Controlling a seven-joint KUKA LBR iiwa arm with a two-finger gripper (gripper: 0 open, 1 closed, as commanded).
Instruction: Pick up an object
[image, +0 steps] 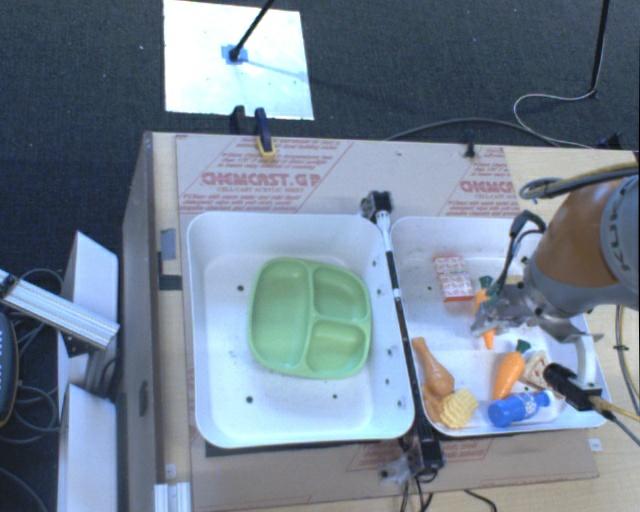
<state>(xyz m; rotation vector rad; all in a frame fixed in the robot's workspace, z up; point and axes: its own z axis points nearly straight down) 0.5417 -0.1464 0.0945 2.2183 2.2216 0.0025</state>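
- Camera view: I see the arm (590, 245) reaching in from the right, with the gripper (492, 322) low inside the right bin (420, 250).
- The gripper sits just above a small orange piece (488, 340), and something orange and green (483, 292) shows right beside its upper edge. I cannot tell whether either one is between the jaws; the wrist hides the tips, so released or clenched, I cannot say.
- Candidates all lie in the right bin: a red-and-white box (453, 277) near the middle, a carrot (507, 372) just below the gripper, a drumstick (434, 367) by the divider, a yellow waffle (458, 406) touching it at the near edge, and a blue bottle (518, 407) along the near wall.
- The left bin (215, 300) carries a green tray (308, 317), lying flat, well apart from the gripper.
- My read: the pick is in its approach or closing step. Nothing looks lifted; every item I can make out rests on the bin floor.
- Left to do, as I judge it: get a firm close on one piece, then raise it off the floor.
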